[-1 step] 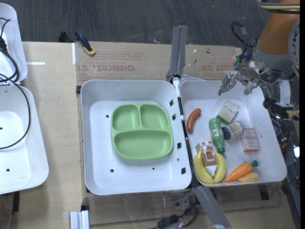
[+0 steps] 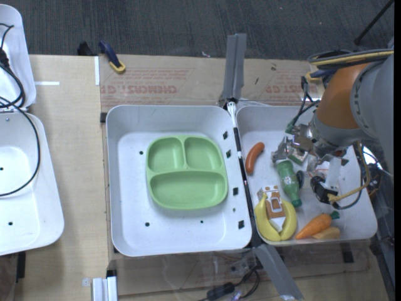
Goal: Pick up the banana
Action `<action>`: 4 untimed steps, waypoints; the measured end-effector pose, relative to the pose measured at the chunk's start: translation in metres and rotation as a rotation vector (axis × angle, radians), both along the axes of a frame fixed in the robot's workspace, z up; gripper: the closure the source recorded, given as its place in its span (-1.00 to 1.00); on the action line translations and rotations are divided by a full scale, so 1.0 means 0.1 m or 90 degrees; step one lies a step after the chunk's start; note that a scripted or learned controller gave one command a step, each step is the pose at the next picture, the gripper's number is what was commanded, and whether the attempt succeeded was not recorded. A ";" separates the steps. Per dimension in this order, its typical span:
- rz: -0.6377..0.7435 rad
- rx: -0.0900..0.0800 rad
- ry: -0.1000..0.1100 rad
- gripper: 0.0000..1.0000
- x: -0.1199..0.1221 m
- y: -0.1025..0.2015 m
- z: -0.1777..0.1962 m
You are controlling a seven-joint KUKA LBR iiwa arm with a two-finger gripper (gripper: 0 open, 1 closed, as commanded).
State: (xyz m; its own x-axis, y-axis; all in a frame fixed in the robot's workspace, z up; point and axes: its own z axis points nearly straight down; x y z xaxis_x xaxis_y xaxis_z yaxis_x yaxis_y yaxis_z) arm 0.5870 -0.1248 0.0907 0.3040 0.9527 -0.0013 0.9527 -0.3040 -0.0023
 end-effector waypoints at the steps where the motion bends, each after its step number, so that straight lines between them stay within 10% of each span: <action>1: 0.098 0.001 0.000 -1.00 -0.48 0.11 0.01; 2: 0.181 0.000 -0.003 -1.00 -1.09 0.24 0.02; 3: 0.169 0.000 0.000 -1.00 -1.09 0.41 1.00; 4: 0.240 0.001 0.000 -1.00 -1.09 1.15 1.00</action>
